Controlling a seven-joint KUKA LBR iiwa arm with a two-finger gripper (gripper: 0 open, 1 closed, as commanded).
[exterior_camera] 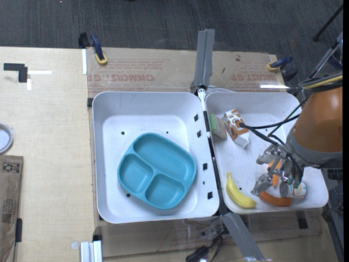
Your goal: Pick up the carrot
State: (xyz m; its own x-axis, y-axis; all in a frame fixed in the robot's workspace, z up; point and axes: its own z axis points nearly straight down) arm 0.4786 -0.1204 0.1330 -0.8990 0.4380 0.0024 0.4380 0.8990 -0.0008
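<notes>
Down at the bottom edge of the frame, grey brackets jut out below where the two bins meet. At far left, a brown paper bag and a roll of tape lie on the bench. The left bin holds a blue divided plate, set at a tilt in its lower middle. The right bin holds a small carton in its upper left, with a greenish thing just to the carton's left against the bin wall. A banana lies at the bin's lower left.

The carrot is orange, short and slightly curved, lying near the right bin's bottom rim, lower right of the frame, just right of the banana and apart from it. A small round whitish thing sits beside its right end.

The gripper hangs directly above the carrot, partly covering it. Whether its fingers are spread or closed, or touching the carrot, I cannot tell. The arm, orange-banded, comes in from the right edge with black cables trailing across the bin.
</notes>
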